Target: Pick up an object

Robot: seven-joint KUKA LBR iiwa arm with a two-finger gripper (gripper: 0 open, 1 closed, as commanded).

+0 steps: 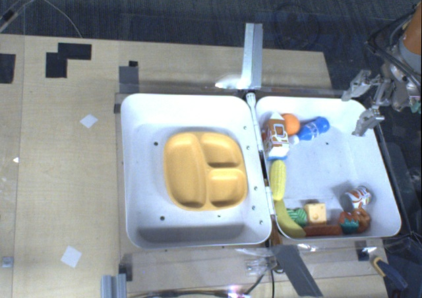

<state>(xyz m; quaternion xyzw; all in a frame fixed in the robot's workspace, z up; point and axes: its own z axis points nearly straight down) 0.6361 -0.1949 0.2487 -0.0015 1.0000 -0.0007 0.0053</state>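
The right bin (336,165) holds several small objects. An orange ball (289,122), a blue bottle (315,127) and a red-and-white carton (275,140) lie near its back left. A corn cob (278,178) and a banana (287,219) lie along the left wall. A wooden cube (317,212), a striped toy (357,196) and a brown figure (355,219) sit at the front. My gripper (362,107) hangs over the bin's back right corner, open, with nothing between its fingers. It is well apart from all the objects.
The left bin (142,158) holds a yellow divided tray (203,170). A metal post (252,56) stands behind the wall between the bins. Cables lie at the bench's front edge (264,270). The middle of the right bin is bare floor.
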